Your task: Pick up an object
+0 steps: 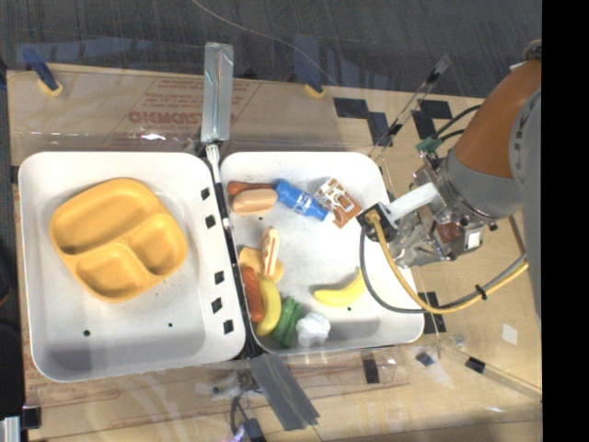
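The bench (110, 99), covered in brown board with printed red lettering, takes up most of the frame, and on it sit the two white bins side by side. The left bin (55, 339) holds a yellow divided tray (118, 238), tilted a little, in its upper half. The right bin (368, 325) carries all the small things. The arm (502, 145), grey with its orange band, comes in from the right edge, and its gripper (425, 239) hangs just outside the right bin's right rim, wrapped about with yellow and black cables (how its fingers stand I cannot tell from here, and nothing shows in their grasp). Inside the right bin, a toy hot dog (251, 197) lies at the upper left, a blue bottle (302, 201) just beside it, and a brown-and-white packet (337, 201) next along. Below them a sandwich-like piece (269, 250) leans near the left wall, with a red item (250, 288), a yellow banana (269, 308), a green piece (288, 320) and a white lump (313, 328) bunched at the lower left. A second banana (339, 291) lies apart, lower middle.
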`<state>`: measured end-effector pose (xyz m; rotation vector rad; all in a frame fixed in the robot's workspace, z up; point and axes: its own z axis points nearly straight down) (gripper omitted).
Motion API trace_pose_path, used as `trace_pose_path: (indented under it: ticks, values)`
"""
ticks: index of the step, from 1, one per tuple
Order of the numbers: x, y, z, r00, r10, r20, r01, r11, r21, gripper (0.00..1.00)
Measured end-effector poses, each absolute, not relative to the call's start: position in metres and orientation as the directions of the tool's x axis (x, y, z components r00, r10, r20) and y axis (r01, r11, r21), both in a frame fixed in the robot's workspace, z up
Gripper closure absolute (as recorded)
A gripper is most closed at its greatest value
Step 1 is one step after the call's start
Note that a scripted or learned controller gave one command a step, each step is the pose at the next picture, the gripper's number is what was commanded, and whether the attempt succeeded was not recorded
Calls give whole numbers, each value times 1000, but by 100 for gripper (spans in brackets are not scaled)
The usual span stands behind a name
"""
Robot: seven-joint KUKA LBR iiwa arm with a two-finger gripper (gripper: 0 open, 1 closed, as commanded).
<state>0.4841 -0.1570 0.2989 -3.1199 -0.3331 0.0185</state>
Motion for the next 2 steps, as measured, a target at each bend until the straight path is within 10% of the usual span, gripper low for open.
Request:
trace_pose_path:
  ticks: [1,2]
  values:
    - [484,-157,299,977,211,-11,211,-977,-5,0]
    - [498,-199,200,979,204,-16,204,-979,-8,0]
